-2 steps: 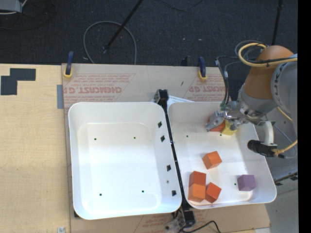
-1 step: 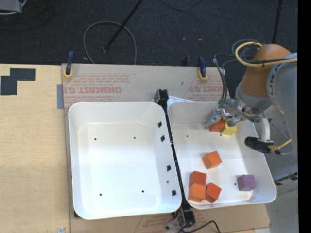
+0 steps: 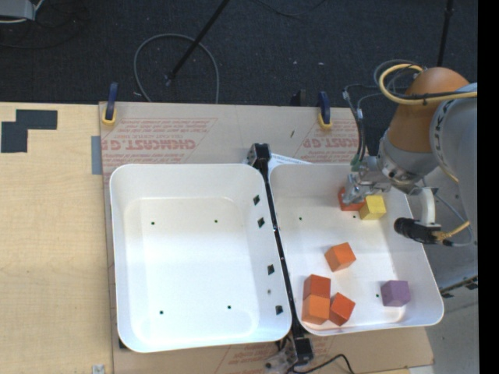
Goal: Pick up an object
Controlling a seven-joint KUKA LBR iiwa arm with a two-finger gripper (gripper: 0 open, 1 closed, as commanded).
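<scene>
Your worktop (image 3: 47, 232) carries two white bins; the right bin (image 3: 427, 271) holds every block. The pincer (image 3: 357, 191) hangs low at that bin's far edge, over a red block (image 3: 348, 202) touching a yellow block (image 3: 373, 207); you cannot tell how wide it stands or whether it grips anything. Centre on one block, clear of its neighbour, before closing. The cardboard (image 3: 156, 140) under the bins bears red print, too unclear to read.

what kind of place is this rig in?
Likely a robotics lab test bench. Two white bins are clamped side by side on a board with clamps, one holding coloured blocks. Loose cables lie on the dark floor behind, and the arm reaches in.
</scene>
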